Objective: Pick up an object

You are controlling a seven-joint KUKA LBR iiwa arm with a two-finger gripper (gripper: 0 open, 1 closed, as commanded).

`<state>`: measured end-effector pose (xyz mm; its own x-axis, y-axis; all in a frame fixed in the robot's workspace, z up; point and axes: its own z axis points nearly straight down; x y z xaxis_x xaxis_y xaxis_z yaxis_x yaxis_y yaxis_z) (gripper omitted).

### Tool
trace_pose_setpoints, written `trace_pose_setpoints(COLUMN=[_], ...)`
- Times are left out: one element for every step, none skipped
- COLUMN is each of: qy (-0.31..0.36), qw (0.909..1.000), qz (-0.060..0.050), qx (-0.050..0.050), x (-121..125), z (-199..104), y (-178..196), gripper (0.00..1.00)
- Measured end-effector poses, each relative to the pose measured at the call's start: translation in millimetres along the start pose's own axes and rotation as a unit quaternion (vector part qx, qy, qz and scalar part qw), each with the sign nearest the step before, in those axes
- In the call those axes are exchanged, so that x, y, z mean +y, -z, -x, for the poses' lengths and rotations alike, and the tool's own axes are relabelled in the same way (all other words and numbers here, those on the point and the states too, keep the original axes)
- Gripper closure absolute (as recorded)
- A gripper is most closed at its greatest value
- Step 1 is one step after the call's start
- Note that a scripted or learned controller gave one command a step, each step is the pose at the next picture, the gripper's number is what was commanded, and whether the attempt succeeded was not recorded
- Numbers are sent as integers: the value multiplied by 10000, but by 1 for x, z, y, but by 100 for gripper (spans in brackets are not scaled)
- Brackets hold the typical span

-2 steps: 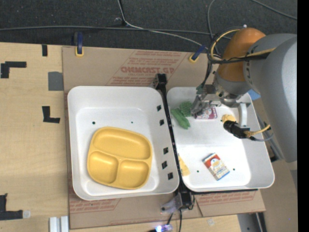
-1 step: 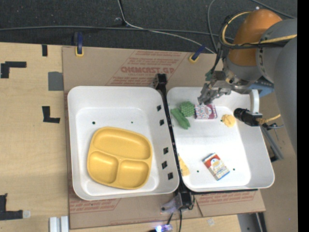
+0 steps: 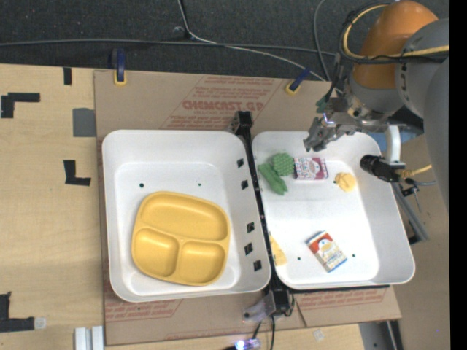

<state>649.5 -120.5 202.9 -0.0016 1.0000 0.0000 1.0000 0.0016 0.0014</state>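
The claw (image 3: 318, 138) hangs over the far edge of the right bin (image 3: 379, 268), just above the pink packet (image 3: 310, 168); whether it is apart or together I cannot tell, and nothing shows in its grip. The packet lies flat near the bin's far edge, with the green toy (image 3: 276, 172) touching or nearly touching it on the side toward the left bin (image 3: 117, 195), and a small yellow piece (image 3: 345, 181) just beside it toward the arm. A red-and-white box (image 3: 325, 251) lies well apart, toward the near edge, with clear floor round it. The left bin bears a yellow tray (image 3: 181, 237). As the nearest thing, the packet seems the likely pick: it looks light and flat, probably thin and a bit slick, so a grip across its short sides, pressed down to the floor, should serve best. The green toy looks soft and knobbly, easier to pinch, but crowds that side. The box looks stiff and light, best taken across its narrow width.
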Motion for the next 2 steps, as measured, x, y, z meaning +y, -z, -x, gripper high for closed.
trace_pose_setpoints(qy=[16, 6], qw=[10000, 10000], qz=[-13, -25], qx=[8, -1], x=[-17, -46], z=[-50, -98], y=[14, 16], gripper=[100, 100])
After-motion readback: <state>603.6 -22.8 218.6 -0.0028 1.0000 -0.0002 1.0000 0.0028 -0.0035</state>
